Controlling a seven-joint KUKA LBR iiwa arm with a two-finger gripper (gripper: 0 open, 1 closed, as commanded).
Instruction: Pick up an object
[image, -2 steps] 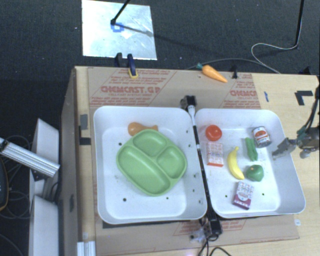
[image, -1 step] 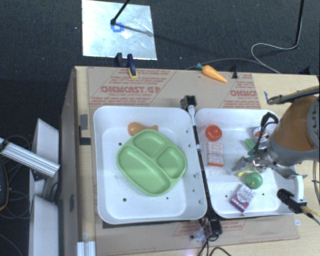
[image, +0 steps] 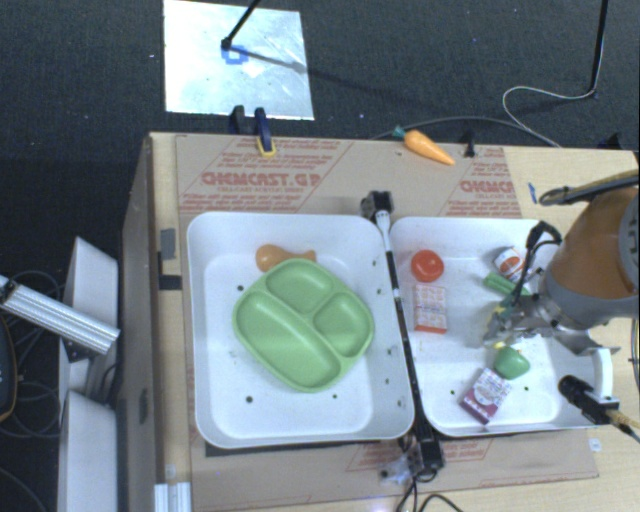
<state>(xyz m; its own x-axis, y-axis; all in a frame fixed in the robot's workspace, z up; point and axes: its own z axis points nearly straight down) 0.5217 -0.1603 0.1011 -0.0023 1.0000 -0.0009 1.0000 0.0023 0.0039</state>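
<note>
My gripper (image: 505, 326) hangs low over the right bin (image: 455, 425), near its right side, with the grey and orange arm (image: 590, 270) reaching in from the right. Just below the gripper lies a small round green object (image: 513, 363). A green stick-like piece (image: 499, 284) and a small white and red can (image: 509, 262) sit just above it. A red-capped bottle with a white label (image: 430, 292) lies at the bin's left. Toward the front lies a purple and white packet (image: 486, 394).
The left bin (image: 215, 300) holds a green divided plate (image: 303, 322) with an orange object (image: 272, 257) half tucked under its far edge. An orange carrot toy (image: 430, 148) lies on the cardboard behind the bins. A black divider (image: 398, 300) runs between the bins.
</note>
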